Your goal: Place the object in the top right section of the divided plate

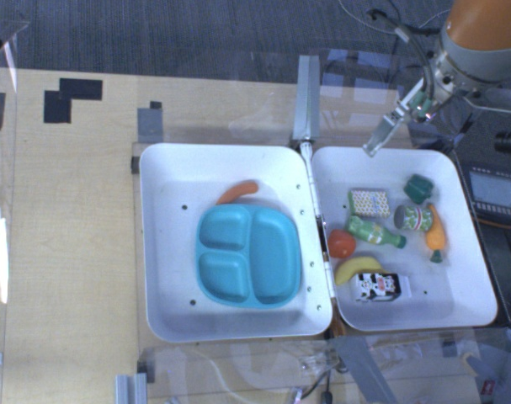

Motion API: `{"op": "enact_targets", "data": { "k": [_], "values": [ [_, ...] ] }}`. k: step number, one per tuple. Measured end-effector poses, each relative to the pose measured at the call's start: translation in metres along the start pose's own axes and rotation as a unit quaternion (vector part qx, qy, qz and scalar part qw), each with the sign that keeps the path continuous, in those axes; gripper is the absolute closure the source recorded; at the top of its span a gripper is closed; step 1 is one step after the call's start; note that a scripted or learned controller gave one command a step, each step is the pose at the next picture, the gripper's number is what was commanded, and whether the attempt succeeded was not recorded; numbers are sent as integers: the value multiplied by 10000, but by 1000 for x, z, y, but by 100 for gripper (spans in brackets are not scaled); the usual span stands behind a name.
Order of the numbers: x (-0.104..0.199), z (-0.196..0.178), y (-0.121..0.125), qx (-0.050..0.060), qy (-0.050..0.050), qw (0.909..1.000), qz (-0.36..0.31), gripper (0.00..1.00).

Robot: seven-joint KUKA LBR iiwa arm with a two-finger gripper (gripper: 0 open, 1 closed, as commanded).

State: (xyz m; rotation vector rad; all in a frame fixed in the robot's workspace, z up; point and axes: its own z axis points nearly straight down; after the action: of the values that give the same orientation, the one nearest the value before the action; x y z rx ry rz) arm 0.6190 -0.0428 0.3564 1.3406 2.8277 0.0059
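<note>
Gripper (375, 147) above R bin's (482, 305) back rim, finger state unclear. L bin (167, 310): blue divided plate (248, 255), orange sausage (237, 191).

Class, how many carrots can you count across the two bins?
2: one carrot in the left bin behind the blue plate; another carrot near the right bin's right edge.

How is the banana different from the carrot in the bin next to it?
The banana is yellow and curved; the carrot is orange and nearly straight. The banana lies across the right bin near its front, beside a tomato, while the carrot lies lengthwise near the bin's right wall, beside a can. Both are toy foods lying flat in the same bin.
</note>
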Motion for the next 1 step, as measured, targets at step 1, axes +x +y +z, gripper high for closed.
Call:
{"op": "enact_targets", "data": {
  "k": [1],
  "values": [
    [-44,30,-98,29,5,9726,2327,0]
  ]
}}
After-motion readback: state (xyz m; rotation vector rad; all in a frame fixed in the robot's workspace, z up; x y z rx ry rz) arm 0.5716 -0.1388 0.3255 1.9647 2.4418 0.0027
